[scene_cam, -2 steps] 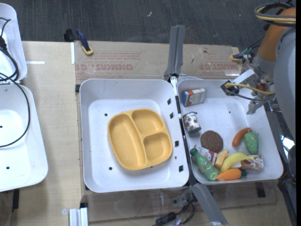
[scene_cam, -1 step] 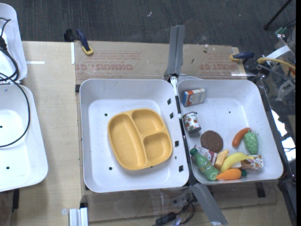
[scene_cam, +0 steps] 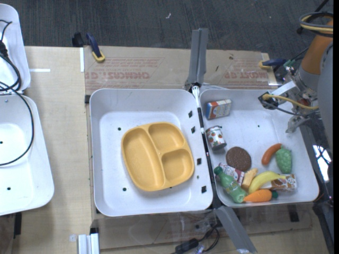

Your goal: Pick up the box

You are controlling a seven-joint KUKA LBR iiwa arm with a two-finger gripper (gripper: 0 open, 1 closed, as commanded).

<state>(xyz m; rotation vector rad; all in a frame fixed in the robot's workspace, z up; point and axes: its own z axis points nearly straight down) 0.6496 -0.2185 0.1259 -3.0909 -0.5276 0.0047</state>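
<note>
1. The box [scene_cam: 218,109] is lying in the right bin [scene_cam: 254,136], near its back-left corner, well apart from the gripper [scene_cam: 294,121].
2. Whether the claw is spread or closed cannot be told.
3. The can [scene_cam: 215,138] just beside is risking being knocked, or the box being pushed against the wall.

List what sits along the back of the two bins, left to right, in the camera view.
yellow divided tray → box → gripper
</note>
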